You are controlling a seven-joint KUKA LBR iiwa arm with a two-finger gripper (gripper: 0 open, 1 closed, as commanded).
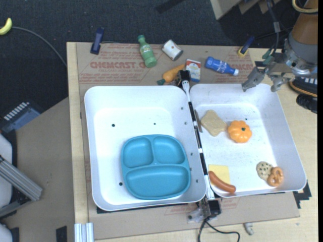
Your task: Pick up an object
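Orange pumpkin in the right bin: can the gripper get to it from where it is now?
Probably yes. The pumpkin sits apart from the bread slice, nothing lies over it, and the open gripper hangs above the right bin's far edge.

gripper (263,81) sits over the top rim of the right bin (287,135), fingers spread w/ nothing between them. right bin has bread slice (213,122), pumpkin (239,131), cheese slice (220,172), hot dog (222,182), cookie (262,169) & pretzel (275,176); left bin (101,115) has a blue divided plate (155,166). on the bench behind: green bottle (147,52) & blue bottle (221,66).
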